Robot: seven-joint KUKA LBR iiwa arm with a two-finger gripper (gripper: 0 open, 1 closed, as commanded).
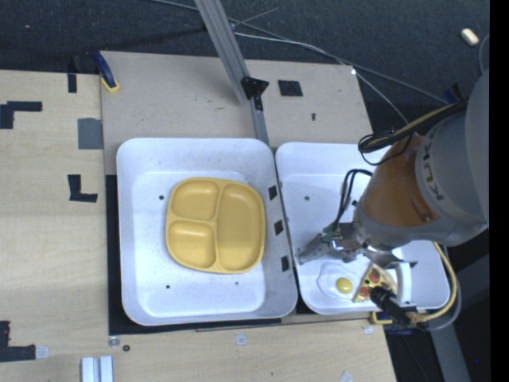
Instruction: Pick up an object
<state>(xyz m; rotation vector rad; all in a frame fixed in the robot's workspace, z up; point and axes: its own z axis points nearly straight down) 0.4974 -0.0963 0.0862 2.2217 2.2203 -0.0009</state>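
In the right bin, a toy fried egg, white with a yellow yolk, lies near the front wall. Beside it on the right lies a small red and yellow object, partly covered by the arm. My gripper hangs low over the right bin's left half, just above and left of the egg, pointing toward the divider between the bins. Nothing is visibly held in it. The arm's grey body and orange band hide much of the right bin's right side.
A yellow divided plate lies in the middle of the left bin. A metal post slants across the bench behind the bins. Cables run along the arm and the right bin's front right corner.
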